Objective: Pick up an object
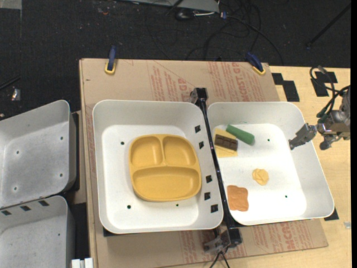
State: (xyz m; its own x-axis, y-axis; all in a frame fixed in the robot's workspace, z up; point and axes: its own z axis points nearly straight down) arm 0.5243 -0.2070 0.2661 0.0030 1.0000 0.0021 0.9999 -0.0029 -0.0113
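The right bin (290, 205) holds a green block (240, 133) near its back. Next to it lies a brown-and-yellow piece (226, 144). Further forward are a small yellow round item (260, 176) and an orange piece (238, 197). My gripper (311, 140) hovers over the right bin's right rim, well to the right of the green block. Its two dark fingers (299, 137) stand apart, open, with nothing between them.
The left bin (111, 205) carries a yellow divided plate (165, 167). A black divider with clips (209, 161) runs between the bins. White trays (33, 149) lie off the bench at the left. Cables and gear sit at the far right edge.
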